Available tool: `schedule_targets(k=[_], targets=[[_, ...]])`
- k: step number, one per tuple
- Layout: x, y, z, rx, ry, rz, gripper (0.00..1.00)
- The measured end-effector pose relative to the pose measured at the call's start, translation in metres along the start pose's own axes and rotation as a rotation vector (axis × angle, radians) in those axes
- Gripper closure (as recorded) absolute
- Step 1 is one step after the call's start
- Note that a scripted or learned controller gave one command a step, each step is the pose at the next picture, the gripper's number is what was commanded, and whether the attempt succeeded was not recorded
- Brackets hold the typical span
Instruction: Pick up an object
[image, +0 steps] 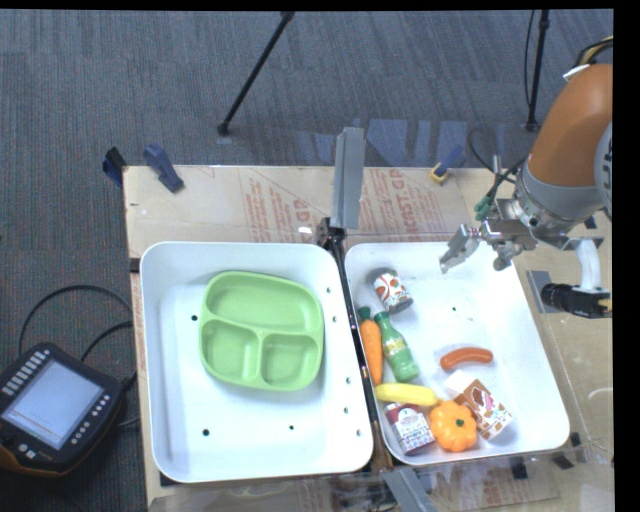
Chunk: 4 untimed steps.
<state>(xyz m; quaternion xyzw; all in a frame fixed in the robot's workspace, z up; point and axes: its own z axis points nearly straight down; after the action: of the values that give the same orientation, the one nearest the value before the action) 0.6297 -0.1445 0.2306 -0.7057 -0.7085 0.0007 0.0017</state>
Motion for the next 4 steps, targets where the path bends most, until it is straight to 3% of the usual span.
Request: schedule_targets(k=[1,2,3,4], targets=[[-0.003,-0.084,0.092,0.002,0.001,0.072,0.0],[-0.028,-0.134,0.146,0.003,0.002,0.121,0.0],[-0.029,-0.135,0.137,0.006,0.003,0.128,1.0],[0.005,-0.131,0.041,0.001,0.0,0.097,1.0]])
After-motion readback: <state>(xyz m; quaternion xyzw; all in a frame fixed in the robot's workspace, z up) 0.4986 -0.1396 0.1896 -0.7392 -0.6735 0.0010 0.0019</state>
